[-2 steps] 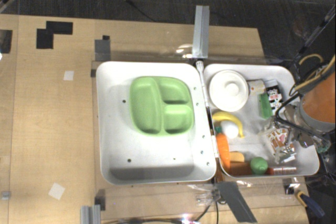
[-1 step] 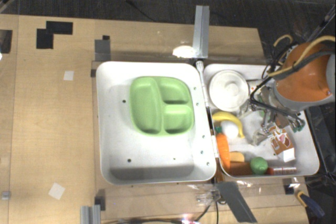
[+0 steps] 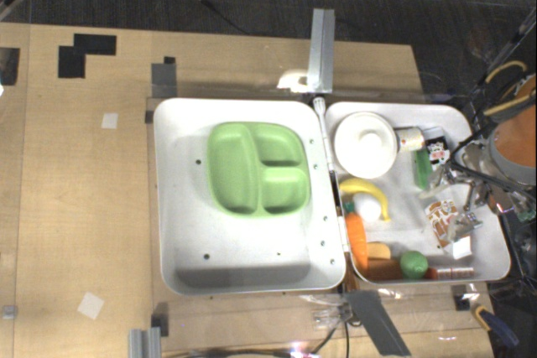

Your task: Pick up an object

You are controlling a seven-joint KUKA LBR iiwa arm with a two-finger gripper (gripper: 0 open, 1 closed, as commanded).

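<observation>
- Right bin [image 3: 501,262], near edge: brown object [image 3: 394,268], green ball [image 3: 413,264] on it, reddish tube [image 3: 451,272] just beside.
- Orange carrot [image 3: 357,237] along the bin's left wall; banana [image 3: 367,190] and a white egg-like item [image 3: 367,209] just beyond, touching.
- Patterned packet [image 3: 442,220] lies mid-bin, near the gripper [image 3: 459,195].
- Gripper sits low over the bin's right part, between green bottle [image 3: 421,168] and packet; finger state: cannot tell. Nothing seen gripped.
- Far corner: white bowl [image 3: 366,143], upright.
- Left bin [image 3: 168,205]: green divided tray [image 3: 257,168] lying flat, centre-far.
</observation>
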